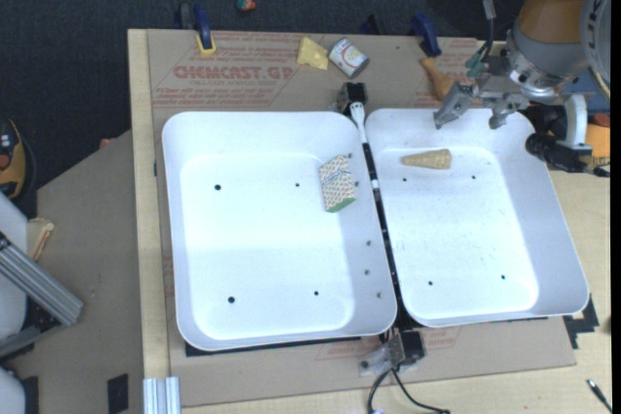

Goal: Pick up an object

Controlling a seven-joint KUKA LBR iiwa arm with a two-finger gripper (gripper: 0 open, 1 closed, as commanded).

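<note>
A tan cone-shaped piece [427, 160] lies in the right bin [485, 296] near its far edge. A small patterned packet [337, 182] rests in the left bin [252, 305], close to the divide between the bins. My gripper [473, 114] hangs over the far rim of the right bin, up and to the right of the tan piece. Its two fingers [443, 116] stand spread apart, open, with nothing between them.
On the cardboard behind the bins lie a yellow scrap [312, 53], a small white box [347, 57] and an orange piece [439, 75]. A black tool [355, 100] sits at the bins' far junction. Blue clamps [204, 26] hold the board's back edge.
</note>
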